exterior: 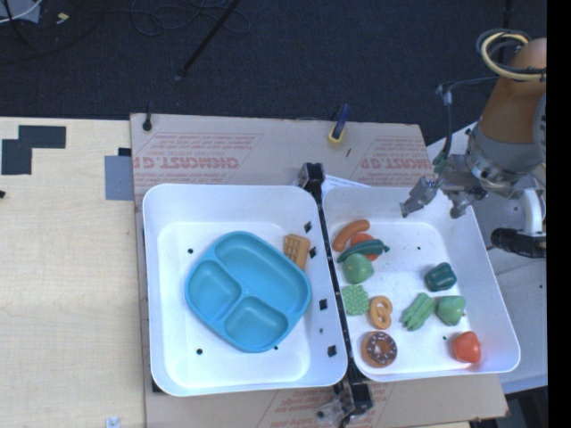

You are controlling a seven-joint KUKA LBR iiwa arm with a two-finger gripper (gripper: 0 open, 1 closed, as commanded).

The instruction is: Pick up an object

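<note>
Two dark fingers of the claw (439, 198) hang spread apart above the far rim of the right bin (500, 292), with nothing between them; the claw is released. Its grey wrist and the orange band rise behind it toward the upper right.

Nearest the claw inside that bin lie an orange sausage (350, 234) and a dark green pepper-like piece (364, 250), the two touching, with a green leafy piece (357, 268) just below them. Further toward the near side sit a light green waffle-textured piece (355, 300), a small pretzel (381, 310) just beside it, and a chocolate doughnut (380, 349) near the bin's front edge. On the bin's right half are a dark green pepper (440, 277), a green pea pod (417, 311), a light green pepper (451, 308) touching the pod, and a red tomato (467, 347) in the near right corner.

Beyond the divider, the left bin (169, 230) holds a blue sectioned plate (247, 290) lying tilted, with a tan cracker (296, 249) at its far right edge. Both bins rest on cardboard (223, 154) atop the desk (62, 292).
</note>
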